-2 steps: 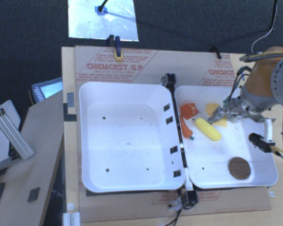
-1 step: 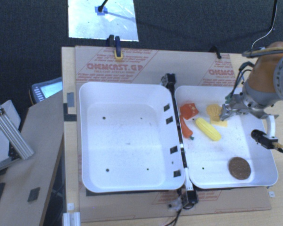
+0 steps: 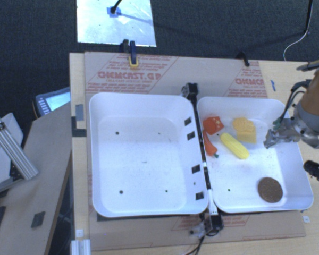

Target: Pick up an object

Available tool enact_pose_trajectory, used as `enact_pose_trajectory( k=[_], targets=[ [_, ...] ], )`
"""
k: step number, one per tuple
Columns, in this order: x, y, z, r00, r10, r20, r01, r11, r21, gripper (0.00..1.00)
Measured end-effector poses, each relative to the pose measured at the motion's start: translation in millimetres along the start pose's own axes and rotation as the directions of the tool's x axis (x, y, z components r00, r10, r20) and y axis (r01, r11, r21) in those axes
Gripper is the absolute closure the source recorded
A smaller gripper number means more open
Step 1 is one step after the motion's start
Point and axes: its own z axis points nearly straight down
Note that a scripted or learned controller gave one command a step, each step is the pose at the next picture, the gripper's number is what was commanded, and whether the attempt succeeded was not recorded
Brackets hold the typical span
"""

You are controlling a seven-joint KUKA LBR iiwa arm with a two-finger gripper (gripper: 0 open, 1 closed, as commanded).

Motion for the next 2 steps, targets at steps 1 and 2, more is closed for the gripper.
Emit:
enact_pose_trajectory(
  k=[1, 2],
  targets=[
    [1.9, 2.5, 1.5, 1.0, -0.003, 0.0, 0.003, 1.0, -0.002, 0.0],
    [1.9, 2.5, 1.5, 1.0, -0.003, 0.0, 0.003, 1.0, -0.002, 0.0]
  ],
)
